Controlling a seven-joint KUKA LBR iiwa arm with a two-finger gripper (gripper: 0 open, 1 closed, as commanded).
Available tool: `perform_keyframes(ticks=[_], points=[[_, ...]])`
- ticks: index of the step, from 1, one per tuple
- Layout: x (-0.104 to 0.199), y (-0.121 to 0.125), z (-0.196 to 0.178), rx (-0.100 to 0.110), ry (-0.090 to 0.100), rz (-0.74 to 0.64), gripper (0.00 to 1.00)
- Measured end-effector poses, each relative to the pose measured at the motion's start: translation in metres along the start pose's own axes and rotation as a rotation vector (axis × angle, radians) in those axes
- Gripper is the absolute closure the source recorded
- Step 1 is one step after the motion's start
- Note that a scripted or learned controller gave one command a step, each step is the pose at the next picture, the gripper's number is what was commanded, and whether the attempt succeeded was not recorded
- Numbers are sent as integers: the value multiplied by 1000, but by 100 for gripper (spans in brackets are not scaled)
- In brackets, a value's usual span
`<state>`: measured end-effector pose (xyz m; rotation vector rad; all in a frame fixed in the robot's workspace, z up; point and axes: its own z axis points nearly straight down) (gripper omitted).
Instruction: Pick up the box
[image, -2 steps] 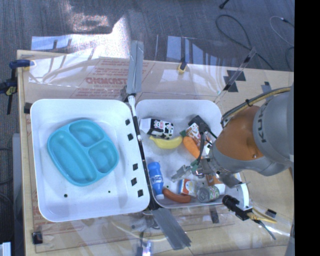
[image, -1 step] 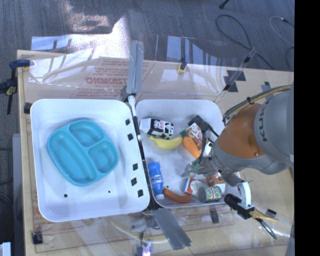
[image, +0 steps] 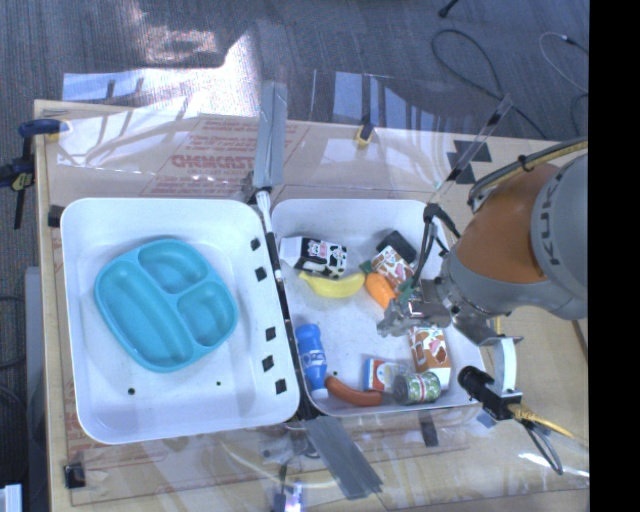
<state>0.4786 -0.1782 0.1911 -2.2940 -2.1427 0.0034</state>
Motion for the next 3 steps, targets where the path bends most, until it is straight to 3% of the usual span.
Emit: perform_keyframes(ticks=[1, 2, 3], points=[[97, -8, 2, 4, 0, 20, 100], [88, -5, 84, -8, -1, -173, 100], [74, -5, 83, -15, -23, -154, 0]])
